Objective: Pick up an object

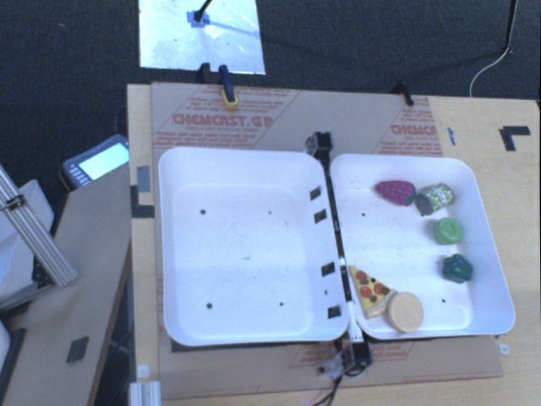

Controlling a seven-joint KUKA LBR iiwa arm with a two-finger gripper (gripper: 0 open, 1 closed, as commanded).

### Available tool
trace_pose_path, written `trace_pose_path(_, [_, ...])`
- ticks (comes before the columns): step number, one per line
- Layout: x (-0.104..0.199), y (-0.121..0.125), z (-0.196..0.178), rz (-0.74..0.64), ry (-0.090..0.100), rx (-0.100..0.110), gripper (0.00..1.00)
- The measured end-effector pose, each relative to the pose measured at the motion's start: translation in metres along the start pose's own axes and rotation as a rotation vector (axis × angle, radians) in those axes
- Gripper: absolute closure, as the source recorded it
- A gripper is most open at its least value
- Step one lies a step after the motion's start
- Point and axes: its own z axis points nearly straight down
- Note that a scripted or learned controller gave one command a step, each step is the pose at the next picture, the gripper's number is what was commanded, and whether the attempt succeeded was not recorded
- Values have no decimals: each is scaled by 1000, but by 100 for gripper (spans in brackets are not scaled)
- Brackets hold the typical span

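Bench [279,112]: right bin [486,252] holds toys (six).

Wooden bench [473,117] bears cardboard sheet [279,117]; two white bins [245,163] side by side.

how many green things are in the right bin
2. A light green round piece lies near the right bin's right wall, and a dark green pepper-like piece sits just below it. The small can above them has a partly green label.
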Motion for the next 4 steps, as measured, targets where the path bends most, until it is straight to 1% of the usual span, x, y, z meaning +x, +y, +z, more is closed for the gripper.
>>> trace_pose_path(1, [124,-19,-12,-4,6,4,100])
trace_pose_path(2, [117,-19,-11,8,4,5,0])
trace_pose_path(3, [117,-18,-23,4,3,1,100])
trace_pose_path(4, [232,-28,-11,-5,7,7,100])
